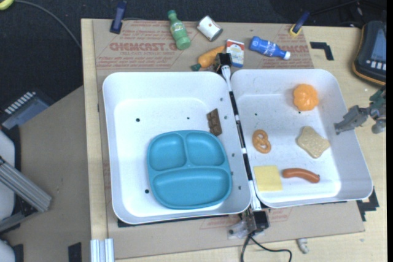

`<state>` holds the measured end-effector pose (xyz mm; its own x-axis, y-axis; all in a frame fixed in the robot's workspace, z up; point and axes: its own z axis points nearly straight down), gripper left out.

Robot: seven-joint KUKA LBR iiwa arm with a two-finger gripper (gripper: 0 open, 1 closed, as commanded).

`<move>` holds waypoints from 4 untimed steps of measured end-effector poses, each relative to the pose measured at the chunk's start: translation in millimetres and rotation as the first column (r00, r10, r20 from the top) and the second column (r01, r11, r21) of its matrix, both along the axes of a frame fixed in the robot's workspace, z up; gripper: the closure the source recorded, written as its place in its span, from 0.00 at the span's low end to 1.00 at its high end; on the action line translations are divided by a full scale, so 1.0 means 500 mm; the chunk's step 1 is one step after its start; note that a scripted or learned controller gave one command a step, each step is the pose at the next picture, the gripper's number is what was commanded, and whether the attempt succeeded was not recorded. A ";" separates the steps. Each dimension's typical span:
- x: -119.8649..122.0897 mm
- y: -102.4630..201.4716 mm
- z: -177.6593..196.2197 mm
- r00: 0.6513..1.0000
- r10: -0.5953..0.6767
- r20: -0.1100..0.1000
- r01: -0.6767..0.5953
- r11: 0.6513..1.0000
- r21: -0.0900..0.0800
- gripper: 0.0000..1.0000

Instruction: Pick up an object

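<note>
On the counter (pixel 92 132) the left bin (pixel 123 101) holds a blue divided plate (pixel 188 169) and a brown chocolate piece (pixel 214 122), the right bin (pixel 350 162) an orange (pixel 305 97), bread slice (pixel 313 142), cheese square (pixel 268 178), sausage (pixel 300 175) and pretzel (pixel 261 141), while the hand (pixel 351 119), whose grip I cannot tell, sits at that bin's right rim.

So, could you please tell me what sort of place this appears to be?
Probably a robot manipulation lab bench: two white bins clamped to a board, toy food such as a pretzel inside, and a grey claw at the right.
</note>
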<state>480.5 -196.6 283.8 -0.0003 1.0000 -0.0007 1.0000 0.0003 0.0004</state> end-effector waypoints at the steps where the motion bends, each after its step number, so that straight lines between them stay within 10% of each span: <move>1: 0.098 -0.011 -0.394 1.000 0.001 0.006 -0.001 1.000 -0.001 0.00; 2: 0.100 -0.015 -0.372 1.000 -0.001 0.010 0.001 1.000 -0.005 1.00; 3: 0.248 -0.008 -0.263 1.000 0.001 0.004 -0.001 1.000 0.000 1.00; 4: 0.245 -0.008 -0.266 1.000 0.001 0.000 -0.001 1.000 0.000 0.00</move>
